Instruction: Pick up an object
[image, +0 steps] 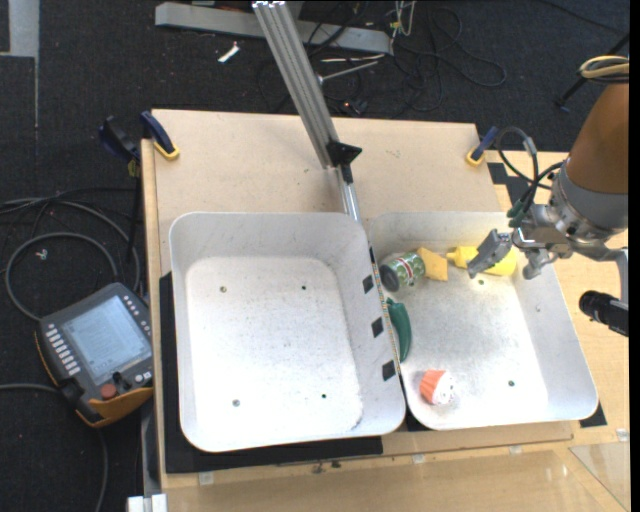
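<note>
Where cables (420, 50) cross dark carpet, bench (260, 160) bears bins (200, 240).

Count, per kind:
- shallow white plastic bins: 2, side by side, left bin (200, 300) and right bin (540, 360)
- loose items in the right bin: 5 that I can separate
  - green-and-white cylindrical can (402, 270): 1
  - small yellow block-shaped piece (434, 264): 1
  - yellow rounded toy-like object (480, 259): 1, partly under the arm, shape unclear
  - dark green curved flat object (400, 328): 1, at the bin's left wall
  - orange-and-white small rounded object (435, 387): 1
- yellow-tipped clamps on the bench's back corners: 2, one left (158, 137), one right (482, 146)
- grey handheld control pendant with orange trim (95, 350): 1, on the floor
</note>
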